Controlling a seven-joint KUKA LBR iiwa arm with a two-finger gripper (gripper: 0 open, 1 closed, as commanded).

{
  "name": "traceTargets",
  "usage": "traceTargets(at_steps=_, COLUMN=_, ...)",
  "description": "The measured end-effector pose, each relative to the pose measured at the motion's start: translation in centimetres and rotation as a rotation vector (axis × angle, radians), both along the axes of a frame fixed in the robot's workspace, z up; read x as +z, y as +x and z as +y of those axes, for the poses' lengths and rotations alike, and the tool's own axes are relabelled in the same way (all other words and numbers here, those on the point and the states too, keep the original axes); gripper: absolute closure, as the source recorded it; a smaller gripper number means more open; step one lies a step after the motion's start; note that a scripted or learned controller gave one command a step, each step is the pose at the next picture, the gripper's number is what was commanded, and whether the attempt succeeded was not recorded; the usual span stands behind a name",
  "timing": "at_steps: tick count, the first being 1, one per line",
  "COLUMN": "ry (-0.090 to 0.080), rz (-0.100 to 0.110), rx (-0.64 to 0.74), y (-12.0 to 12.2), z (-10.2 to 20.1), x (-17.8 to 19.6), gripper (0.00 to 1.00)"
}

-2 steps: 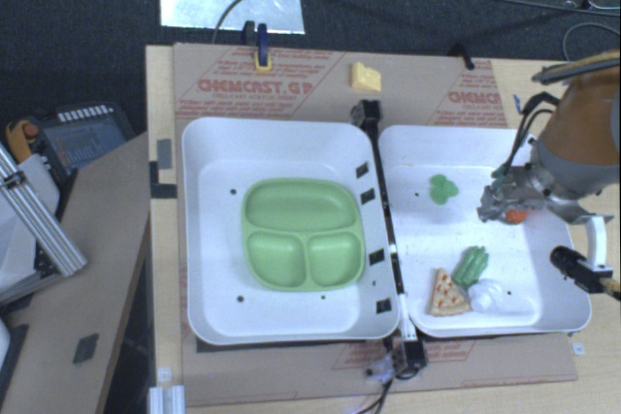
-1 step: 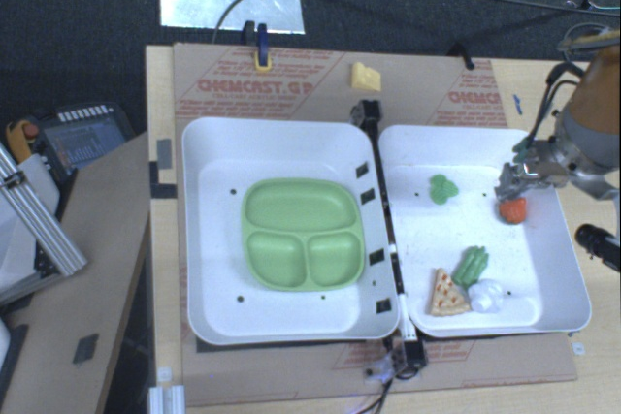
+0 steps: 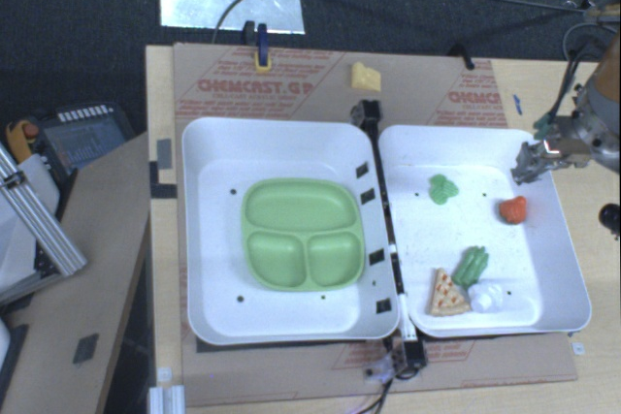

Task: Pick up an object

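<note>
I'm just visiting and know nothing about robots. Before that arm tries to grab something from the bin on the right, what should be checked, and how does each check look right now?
1. Things to grab lie in the right white bin: ok.
2. Small red-orange toy sits apart from the others, nearest the claw: ok.
3. Claw is above the red toy: not ok, it sits off toward the bin's far right edge.
4. Claw open wide enough: cannot tell.
5. Green leafy toy, pizza-slice toy and white lump are crowded together: not ok for an easy grab.

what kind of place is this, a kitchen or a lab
Most likely a robotics lab bench: two shallow white plastic bins sit side by side, toy food such as a small orange-red tomato-like piece lies in the right one, and a grey robot gripper reaches in.
</note>
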State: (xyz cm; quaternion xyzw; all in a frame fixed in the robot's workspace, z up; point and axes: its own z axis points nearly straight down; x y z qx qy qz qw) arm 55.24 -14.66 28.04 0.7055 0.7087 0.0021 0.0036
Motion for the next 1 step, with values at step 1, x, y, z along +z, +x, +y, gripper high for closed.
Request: traceTargets(at_steps=1, ry=0.003, rz=0.007, rx=0.005, y=-0.56, z=6.22, x=-0.88, gripper=1.00)
